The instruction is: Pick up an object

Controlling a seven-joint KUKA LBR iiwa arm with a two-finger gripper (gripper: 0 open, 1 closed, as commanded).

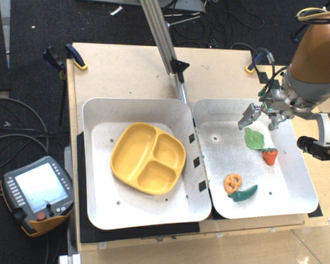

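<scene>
Gripper [261, 117] position: above the far part of the right bin [297, 202], fingers spread apart with nothing between them. One finger [247, 117] points toward the bin divider; the other [275, 122] sits nearer the arm. No object is grasped.

Candidate objects, all lying in the right bin:
- Green leaf-shaped piece [254, 138], just below the gripper and closest to it.
- Red strawberry-like piece [270, 156], just beside the leaf on the near side; the two appear almost touching, though the view is too coarse to confirm contact.
- Orange pretzel [232, 182], nearer the front of the bin.
- Dark green pepper [243, 193], touching or nearly touching the pretzel.

The left bin [99, 147] holds a yellow divided plate [148, 158], well apart from the gripper.

Recommended procedure for the step in hand:
1. Select the green leaf-shaped piece as the likely target, since it requires the shortest travel.
2. Centre the open fingers over the piece before descending, so that both fingers straddle it.
3. Note that the piece looks flat; descend until the fingertips reach the bin floor, or the fingers may close above it.
4. Keep the finger on the near side clear of the red piece to avoid pushing it or pinching both.
5. Close, then lift vertically and verify that the object sits between the fingers.
</scene>
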